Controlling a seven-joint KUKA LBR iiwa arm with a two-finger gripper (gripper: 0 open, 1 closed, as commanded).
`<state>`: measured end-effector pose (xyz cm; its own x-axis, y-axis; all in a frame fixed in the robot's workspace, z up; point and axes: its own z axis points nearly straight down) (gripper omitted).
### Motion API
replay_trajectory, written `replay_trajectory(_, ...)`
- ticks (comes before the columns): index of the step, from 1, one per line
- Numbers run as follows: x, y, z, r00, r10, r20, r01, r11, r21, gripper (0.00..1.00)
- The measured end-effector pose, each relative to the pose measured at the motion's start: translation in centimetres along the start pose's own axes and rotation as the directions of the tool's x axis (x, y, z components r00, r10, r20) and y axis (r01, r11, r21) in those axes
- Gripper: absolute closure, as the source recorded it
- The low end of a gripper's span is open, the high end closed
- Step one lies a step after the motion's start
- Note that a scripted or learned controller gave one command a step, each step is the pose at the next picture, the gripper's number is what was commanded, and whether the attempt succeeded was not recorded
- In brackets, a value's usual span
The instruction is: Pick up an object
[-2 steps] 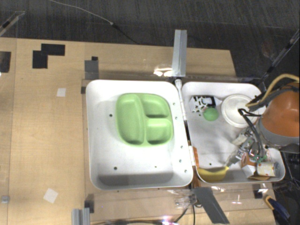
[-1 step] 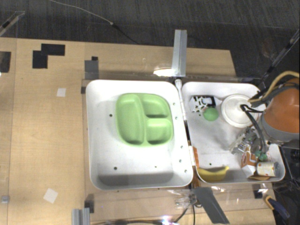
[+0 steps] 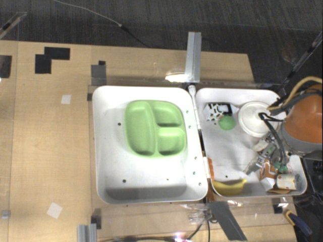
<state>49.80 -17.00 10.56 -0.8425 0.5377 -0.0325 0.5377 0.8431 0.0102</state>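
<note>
Arm reaches into right bin (image 3: 237, 194); gripper (image 3: 258, 163) low near front right corner, finger state impossible to tell. Banana (image 3: 229, 186) lies by front wall, green ball (image 3: 226, 123) near back. Green divided tray (image 3: 154, 127) sits in left bin (image 3: 108, 150).

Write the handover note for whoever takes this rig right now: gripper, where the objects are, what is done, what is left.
Gripper: low in the right bin, near its right end; nothing seen held.
Right bin: banana at the front wall, green ball beside a black-and-white patterned item at the back, white bowl to their right, small orange-and-white item in the front right corner.
Left bin: green divided tray.
Done: no pick confirmed.
Left: grasp and lift one object.
</note>
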Motion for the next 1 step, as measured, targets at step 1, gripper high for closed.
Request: replay_trajectory(1,0.57,-0.24,1.38,0.994,0.111,-0.017,-0.111,0.994,0.004,0.0)
